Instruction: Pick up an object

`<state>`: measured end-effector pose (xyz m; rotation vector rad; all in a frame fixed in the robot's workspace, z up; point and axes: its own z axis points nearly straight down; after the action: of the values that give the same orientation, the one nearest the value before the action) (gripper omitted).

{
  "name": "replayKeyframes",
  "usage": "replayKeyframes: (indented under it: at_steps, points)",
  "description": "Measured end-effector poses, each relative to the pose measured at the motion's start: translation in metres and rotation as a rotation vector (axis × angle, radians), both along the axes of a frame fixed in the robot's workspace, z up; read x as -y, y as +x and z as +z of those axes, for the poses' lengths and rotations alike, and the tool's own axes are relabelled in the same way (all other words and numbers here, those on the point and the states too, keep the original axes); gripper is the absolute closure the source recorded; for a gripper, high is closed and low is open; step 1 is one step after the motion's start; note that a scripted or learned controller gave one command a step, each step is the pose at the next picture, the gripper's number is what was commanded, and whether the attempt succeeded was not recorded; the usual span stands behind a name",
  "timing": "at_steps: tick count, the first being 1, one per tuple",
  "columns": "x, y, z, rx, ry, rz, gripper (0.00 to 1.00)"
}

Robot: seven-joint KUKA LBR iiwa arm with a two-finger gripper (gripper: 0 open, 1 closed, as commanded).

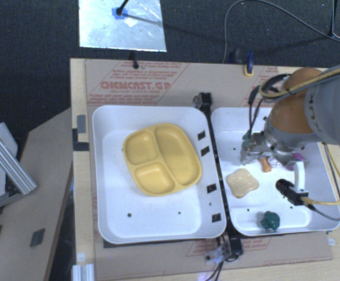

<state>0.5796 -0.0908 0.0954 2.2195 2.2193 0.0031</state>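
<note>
The gripper sits low in the right bin, but whether its fingers are spread or closed I cannot tell, and nothing is visible between them. Just below them lies a flat, pale beige, lobed piece like a soft cracker; beside them a small orange bit. Such a thin, smooth shape could slip out or get pushed aside. Farther below sits a knobbly dark green lump; well left, a glossy yellow plastic divided plate in the left bin.

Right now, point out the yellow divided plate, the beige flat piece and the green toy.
yellow divided plate (161, 158), camera view, its central ridge.
beige flat piece (242, 182), camera view, its middle.
green toy (269, 220), camera view, its top.
</note>
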Motion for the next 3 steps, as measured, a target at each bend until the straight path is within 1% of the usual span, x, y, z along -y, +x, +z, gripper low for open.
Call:
replayKeyframes:
  at_steps: [1,2,3]
  points:
    - [0.005,-0.004,0.046,0.001,0.000,-0.001,1.00]
    - [-0.003,0.003,0.096,0.003,0.000,0.005,1.00]
    - [-0.003,0.005,0.149,0.003,0.000,0.006,1.00]
